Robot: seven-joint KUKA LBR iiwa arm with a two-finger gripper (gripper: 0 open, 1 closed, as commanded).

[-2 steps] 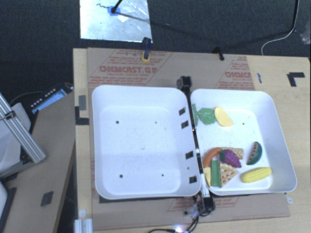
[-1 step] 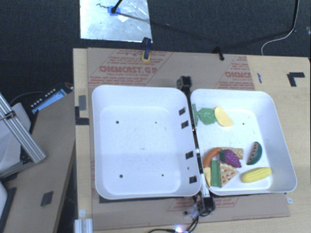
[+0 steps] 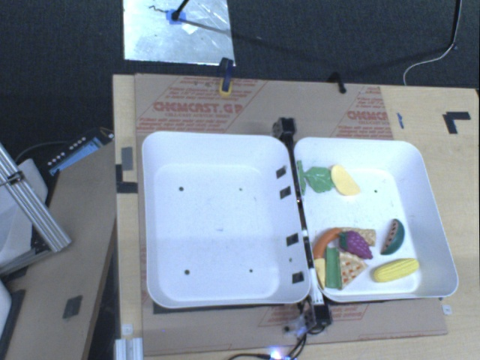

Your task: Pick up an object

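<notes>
Two shallow white bins are seen side by side on a brown cardboard sheet [image 3: 315, 100] that covers the bench. The left bin [image 3: 217, 220] takes up the middle of the frame; the right bin [image 3: 420, 201] sits at the right of the frame, and the toy food pieces are gathered in it. Near its upper left corner a green leaf [image 3: 318, 178] is laid touching a pale yellow piece [image 3: 345, 180]. Toward its lower left an orange carrot [image 3: 325, 241], a purple grape bunch [image 3: 354, 243], a green strip [image 3: 332, 267] and a pizza slice [image 3: 350, 265] are crowded together, touching or overlapping. A watermelon slice [image 3: 392, 236] is set apart at the right, with a yellow corn cob [image 3: 395, 269] just below it. The gripper's state cannot be told from this view. A silver sheet [image 3: 176, 21] is seen on the dark floor at the upper left of the frame.
</notes>
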